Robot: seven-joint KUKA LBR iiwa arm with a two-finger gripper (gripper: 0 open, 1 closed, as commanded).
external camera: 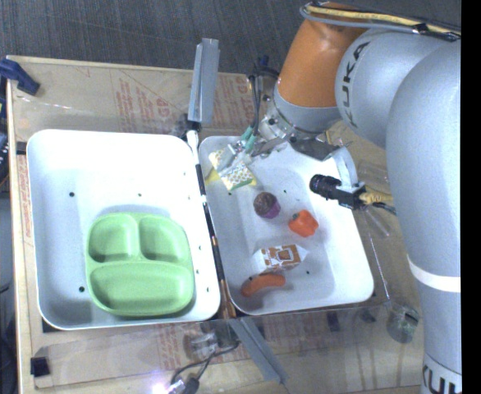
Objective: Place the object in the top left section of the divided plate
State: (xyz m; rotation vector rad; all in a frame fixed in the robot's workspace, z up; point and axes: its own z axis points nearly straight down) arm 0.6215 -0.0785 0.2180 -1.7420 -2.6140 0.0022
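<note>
The green divided plate (139, 267) lies in the left bin (76, 167), toward its front, with nothing in its three sections. My gripper (249, 144) hangs low over the back left corner of the right bin (349, 263), just above a yellow and green packet (235, 175). Whether it touches the packet I cannot tell. Spread over the right bin's floor are a purple round item (266, 205), an orange-red pepper (304, 223), a brown and white packet (282, 257) and a reddish sausage (263, 284).
The grey arm with its orange band (322, 56) covers the right bin's back right side. A black cylinder (329, 187) sticks out under the arm. A grey bar (203, 80) stands behind the seam between the bins.
</note>
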